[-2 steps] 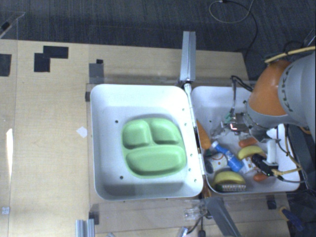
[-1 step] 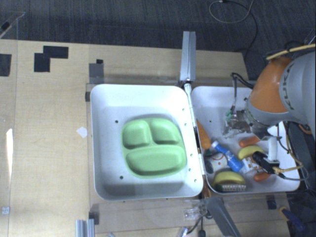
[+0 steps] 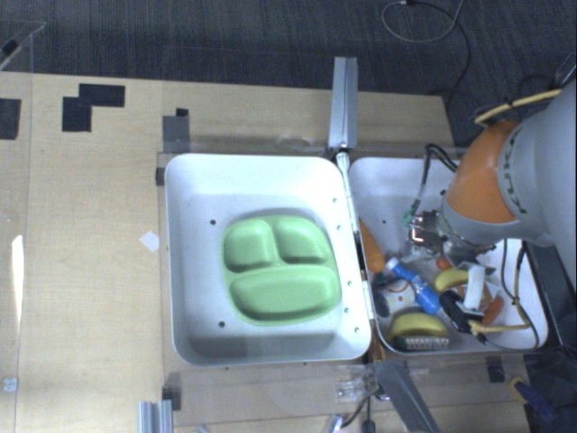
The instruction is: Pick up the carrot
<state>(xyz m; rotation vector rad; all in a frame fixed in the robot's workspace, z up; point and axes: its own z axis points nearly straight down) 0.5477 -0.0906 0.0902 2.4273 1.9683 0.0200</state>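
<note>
Leftward, a green divided tray (image 3: pixel 279 269) in the left bin (image 3: pixel 194 242); right bin (image 3: pixel 388 192) cluttered with toys, fingers' (image 3: pixel 431 258) state indiscernible.

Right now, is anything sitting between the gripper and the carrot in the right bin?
Nothing visible. Bare bin floor lies between the gripper and the carrot, the slim orange piece against the left wall of the right bin. The blue object sits just off that line. The wall itself may crowd a grasp.
</note>
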